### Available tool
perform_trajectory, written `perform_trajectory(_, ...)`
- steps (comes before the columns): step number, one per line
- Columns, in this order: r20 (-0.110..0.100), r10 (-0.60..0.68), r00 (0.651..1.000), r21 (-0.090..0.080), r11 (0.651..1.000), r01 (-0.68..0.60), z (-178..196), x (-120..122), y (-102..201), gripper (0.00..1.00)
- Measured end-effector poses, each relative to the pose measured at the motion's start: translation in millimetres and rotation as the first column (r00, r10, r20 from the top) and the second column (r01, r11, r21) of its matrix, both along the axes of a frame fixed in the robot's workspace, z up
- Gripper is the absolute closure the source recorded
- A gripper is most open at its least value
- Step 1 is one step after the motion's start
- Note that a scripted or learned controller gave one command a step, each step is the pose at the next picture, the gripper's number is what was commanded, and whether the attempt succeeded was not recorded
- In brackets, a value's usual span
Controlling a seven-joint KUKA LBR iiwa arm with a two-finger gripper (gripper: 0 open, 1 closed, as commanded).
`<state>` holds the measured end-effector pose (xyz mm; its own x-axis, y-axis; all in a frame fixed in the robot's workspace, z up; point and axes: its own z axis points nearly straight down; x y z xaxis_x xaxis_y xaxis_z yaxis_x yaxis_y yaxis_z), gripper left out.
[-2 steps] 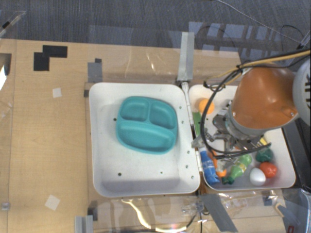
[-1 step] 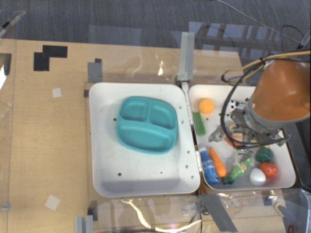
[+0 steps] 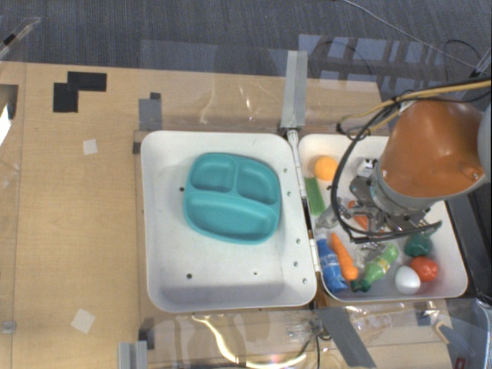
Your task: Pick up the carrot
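The carrot is a small orange stick lying at a slant in the front left part of the right bin. It rests between a blue bottle on its left and a green bottle on its right. My gripper hangs under the orange wrist band over the middle of the right bin, just behind and to the right of the carrot. The wrist hides most of the gripper and the bin floor beneath it.
An orange ball and a long green piece lie at the right bin's back left. A white egg, a red tomato and a dark green vegetable crowd its front right. The left bin holds a teal divided plate.
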<state>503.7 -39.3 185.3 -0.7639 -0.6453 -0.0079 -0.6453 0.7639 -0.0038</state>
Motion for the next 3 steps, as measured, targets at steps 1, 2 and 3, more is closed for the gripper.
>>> perform_trajectory(1, 0.01, -0.183, 0.983, -0.001, 0.983, 0.183, -95.2, 13.9, -56.0, 0.0)
perform_trajectory(2, 0.008, -0.179, 0.984, 0.0, 0.984, 0.179, -95.7, 84.1, -43.1, 0.0)
perform_trajectory(3, 0.01, -0.342, 0.94, 0.003, 0.94, 0.342, -94.9, 38.3, -43.1, 0.0)
